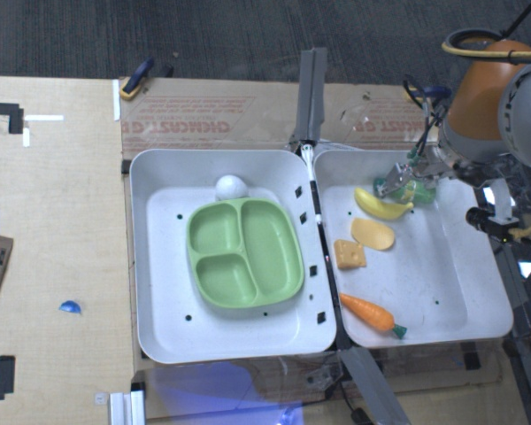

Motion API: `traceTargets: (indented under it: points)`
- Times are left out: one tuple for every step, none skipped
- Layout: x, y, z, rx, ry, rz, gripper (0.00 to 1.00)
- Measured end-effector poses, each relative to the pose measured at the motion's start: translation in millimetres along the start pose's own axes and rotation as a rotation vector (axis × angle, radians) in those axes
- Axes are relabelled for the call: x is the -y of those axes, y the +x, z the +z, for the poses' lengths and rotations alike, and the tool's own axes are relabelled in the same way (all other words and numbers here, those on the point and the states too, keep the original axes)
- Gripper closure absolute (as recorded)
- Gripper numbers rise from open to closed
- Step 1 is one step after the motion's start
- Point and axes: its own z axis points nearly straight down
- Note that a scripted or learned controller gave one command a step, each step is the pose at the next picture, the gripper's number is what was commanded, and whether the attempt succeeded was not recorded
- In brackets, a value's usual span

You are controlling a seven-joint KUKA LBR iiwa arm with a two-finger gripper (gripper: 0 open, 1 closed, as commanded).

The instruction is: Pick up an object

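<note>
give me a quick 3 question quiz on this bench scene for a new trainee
1. True or false: the green divided plate lies in the same bin as the banana.
2. Which item lies nearest the front edge of the right bin? A) carrot B) cracker C) white ball
3. Fill in: the gripper is at the back of the right bin, just above the ____.

Key
1. False: the plate is in the left bin, the banana in the right one.
2. A, the carrot.
3. Banana.
</note>
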Motion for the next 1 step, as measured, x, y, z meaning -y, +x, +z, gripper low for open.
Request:
traceTargets:
  points:
    - [3.7, 1.9, 0.2, 0.000, 0.000, 0.008, 0.00]
